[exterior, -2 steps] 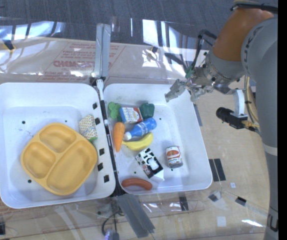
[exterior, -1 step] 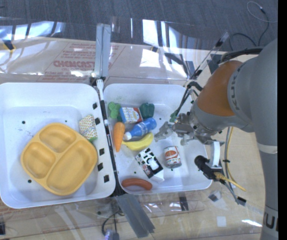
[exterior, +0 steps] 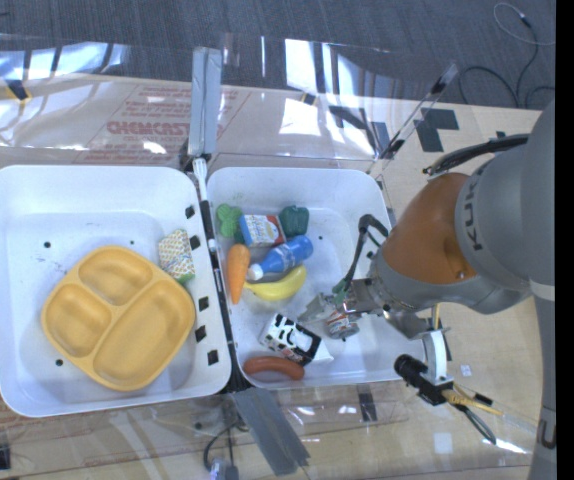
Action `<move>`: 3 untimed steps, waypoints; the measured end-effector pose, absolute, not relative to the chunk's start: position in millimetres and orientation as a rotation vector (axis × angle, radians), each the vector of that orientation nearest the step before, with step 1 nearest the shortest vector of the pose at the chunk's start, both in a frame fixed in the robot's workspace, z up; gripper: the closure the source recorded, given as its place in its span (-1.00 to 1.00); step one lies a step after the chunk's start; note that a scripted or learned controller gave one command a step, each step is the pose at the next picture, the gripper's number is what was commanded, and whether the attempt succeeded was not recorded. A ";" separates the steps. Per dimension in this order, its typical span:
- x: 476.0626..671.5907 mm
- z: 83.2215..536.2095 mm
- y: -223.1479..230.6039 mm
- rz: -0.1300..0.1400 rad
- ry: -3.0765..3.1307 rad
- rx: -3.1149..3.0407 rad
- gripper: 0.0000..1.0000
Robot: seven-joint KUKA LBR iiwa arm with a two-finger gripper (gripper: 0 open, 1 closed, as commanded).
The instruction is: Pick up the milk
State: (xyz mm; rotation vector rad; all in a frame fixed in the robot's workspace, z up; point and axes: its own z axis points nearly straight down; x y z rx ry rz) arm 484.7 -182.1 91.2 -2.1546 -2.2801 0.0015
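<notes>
The milk (exterior: 290,338) is a small black-and-white cow-patterned carton lying tilted near the front of the right bin (exterior: 352,183). A brown sausage (exterior: 275,369) lies just in front of it and a banana (exterior: 279,286) just behind. My gripper (exterior: 334,317) reaches in from the right and hangs low, just right of the carton's upper corner, very close to it. Whether it touches the carton is unclear. The grey arm with its orange band (exterior: 422,243) covers the bin's right side.
Behind the milk lie a blue bottle (exterior: 285,256), a carrot (exterior: 236,271), a red-and-white carton (exterior: 261,229) and green vegetables (exterior: 294,218). The left bin (exterior: 27,198) holds a yellow divided plate (exterior: 117,316) and a patterned pouch (exterior: 176,253).
</notes>
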 end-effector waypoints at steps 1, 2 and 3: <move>485.0 100.9 -182.1 0.002 -2.285 -2.149 1.00; 476.9 197.2 -125.8 0.003 -2.166 -2.272 1.00; 477.5 258.1 -68.9 0.000 -2.633 -1.717 1.00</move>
